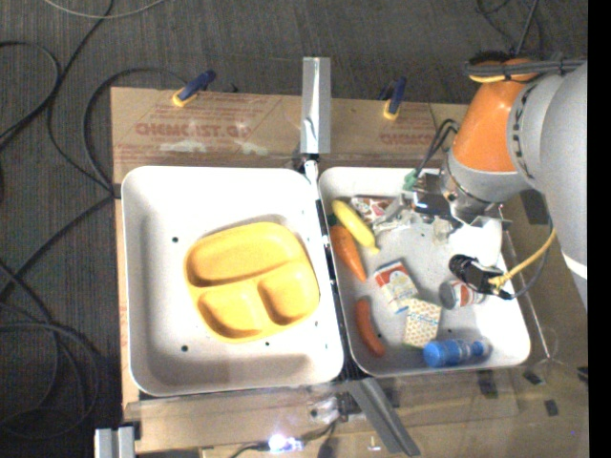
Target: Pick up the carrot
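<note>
carrot (348,253): orange, lying slantwise along left wall of right bin, nothing gripping it
right bin (520,346): landmark, white, cluttered
banana (352,224): yellow, just above carrot, touching or nearly
sausage (369,326): reddish, below carrot, same left wall
carton (393,287): small red-white pack, just right of carrot, mid-bin
blue bottle (455,352): lying flat, far below-right of carrot at bin's front edge
gripper (449,208): over upper right part of right bin, well apart from carrot; jaws hidden in clutter, spread or pressed cannot tell
arm (501,141): grey with orange band, right of carrot
yellow tray (252,280): three compartments, in left bin (153,208), left of carrot across divider
</note>
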You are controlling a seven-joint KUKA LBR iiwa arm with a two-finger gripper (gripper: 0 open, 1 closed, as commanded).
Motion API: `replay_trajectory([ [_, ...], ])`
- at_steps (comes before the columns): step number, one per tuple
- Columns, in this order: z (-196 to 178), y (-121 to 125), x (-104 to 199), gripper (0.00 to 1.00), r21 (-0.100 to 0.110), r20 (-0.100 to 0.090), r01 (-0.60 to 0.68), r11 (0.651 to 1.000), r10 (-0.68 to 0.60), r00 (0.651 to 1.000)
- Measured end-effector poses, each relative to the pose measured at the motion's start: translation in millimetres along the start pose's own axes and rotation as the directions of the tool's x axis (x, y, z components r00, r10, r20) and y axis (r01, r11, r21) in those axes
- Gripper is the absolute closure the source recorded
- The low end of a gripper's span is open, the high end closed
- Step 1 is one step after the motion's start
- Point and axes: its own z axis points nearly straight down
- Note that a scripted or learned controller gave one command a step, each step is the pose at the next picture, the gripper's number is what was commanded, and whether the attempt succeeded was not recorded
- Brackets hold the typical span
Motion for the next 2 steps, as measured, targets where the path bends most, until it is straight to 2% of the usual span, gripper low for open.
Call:
replay_trajectory([
  [1, 80, -83, -19, 0.00, -0.012, -0.004, 0.084, 0.996, -0.084, 0.996],
  [2, 77, -27, -8, 0.00, -0.005, -0.001, 0.038, 0.999, -0.038, 0.999],
])
